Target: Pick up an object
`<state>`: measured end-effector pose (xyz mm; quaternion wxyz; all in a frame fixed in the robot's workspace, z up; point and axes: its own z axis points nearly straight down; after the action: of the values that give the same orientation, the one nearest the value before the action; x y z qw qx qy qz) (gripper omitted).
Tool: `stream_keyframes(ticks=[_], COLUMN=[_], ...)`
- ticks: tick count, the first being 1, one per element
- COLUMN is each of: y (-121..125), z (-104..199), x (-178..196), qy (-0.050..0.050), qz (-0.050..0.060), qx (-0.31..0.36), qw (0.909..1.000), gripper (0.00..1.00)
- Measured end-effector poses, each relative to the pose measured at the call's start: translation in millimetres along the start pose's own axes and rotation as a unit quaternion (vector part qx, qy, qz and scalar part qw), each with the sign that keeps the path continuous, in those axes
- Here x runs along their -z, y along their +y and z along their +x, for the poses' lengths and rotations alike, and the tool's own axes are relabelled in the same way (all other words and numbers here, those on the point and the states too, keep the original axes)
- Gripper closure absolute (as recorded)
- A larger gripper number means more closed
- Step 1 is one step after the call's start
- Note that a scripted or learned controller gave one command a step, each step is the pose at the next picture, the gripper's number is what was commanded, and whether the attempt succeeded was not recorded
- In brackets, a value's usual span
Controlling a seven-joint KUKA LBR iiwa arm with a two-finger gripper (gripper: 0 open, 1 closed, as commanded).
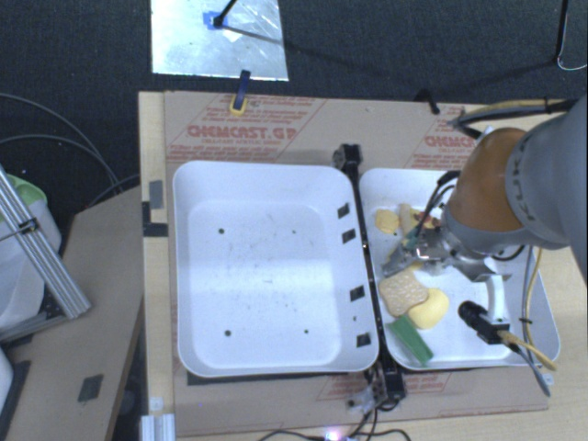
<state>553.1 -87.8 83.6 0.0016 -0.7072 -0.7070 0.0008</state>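
The gripper (404,257) is lowered into the right-hand bin (459,352), close to the edge that adjoins the left-hand bin (266,274) and about midway along that edge. Whether it is spread or pressed together cannot be told, since it is covered from above by the wrist and the grey arm (551,191) with its orange band. Just beside the gripper, towards the bin's near edge, a tan speckled slab (404,292) is laid flat. A yellow rounded object (430,310) is set against the slab on the side away from the shared edge. A green block (413,344) is found at the near corner by the shared edge, just beside both. A pale yellow piece (388,220) is seen towards the far edge of the same bin, near the gripper. Both bins are carried side by side on a brown sheet (276,131) printed with red lettering.
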Motion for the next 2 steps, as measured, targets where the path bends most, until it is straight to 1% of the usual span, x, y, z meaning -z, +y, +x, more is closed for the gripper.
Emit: stream_keyframes(ticks=[1, 2], y=[-70, -64], z=[-9, 43], x=[0, 139], qy=[0.000, 0.000], qz=[0.001, -0.009], qx=[-0.001, 0.006], qw=[1.0000, 0.9999], gripper=[0.00, 0.00])
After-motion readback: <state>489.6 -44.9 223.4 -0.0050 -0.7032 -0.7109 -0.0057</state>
